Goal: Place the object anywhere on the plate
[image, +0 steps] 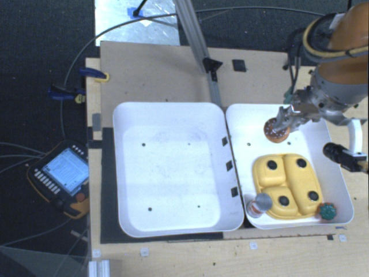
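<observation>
Two white bins side by side on the bench [155, 68]. In the right bin [248, 126], yellow plate [288, 184] at the near side. Gripper [281, 123] at the far side, closed on a small brown round object [276, 131], well apart from the plate.
</observation>
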Robot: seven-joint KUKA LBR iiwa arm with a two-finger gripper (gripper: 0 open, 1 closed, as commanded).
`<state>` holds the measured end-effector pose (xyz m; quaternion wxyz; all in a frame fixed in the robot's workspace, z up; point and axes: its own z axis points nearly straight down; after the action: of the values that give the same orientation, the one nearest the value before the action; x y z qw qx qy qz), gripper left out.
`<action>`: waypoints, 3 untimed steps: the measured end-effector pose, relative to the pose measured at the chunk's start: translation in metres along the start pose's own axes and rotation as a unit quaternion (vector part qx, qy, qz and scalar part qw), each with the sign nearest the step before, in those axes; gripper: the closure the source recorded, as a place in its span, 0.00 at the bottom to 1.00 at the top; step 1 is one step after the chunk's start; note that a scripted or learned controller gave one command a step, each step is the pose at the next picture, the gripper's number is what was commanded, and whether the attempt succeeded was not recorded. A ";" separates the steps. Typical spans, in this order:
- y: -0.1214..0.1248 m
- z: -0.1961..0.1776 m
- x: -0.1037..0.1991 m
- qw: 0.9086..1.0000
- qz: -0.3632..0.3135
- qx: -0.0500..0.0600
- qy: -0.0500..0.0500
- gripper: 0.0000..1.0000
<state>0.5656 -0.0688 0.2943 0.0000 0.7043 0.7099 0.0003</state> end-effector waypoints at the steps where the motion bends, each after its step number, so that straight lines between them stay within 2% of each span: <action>1: -0.008 0.022 0.048 1.000 -0.001 0.000 0.001 1.00; 3: -0.025 0.037 0.165 1.000 -0.001 0.000 0.001 1.00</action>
<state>0.5391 0.0960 0.2575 -0.0007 0.7035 0.7107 0.0006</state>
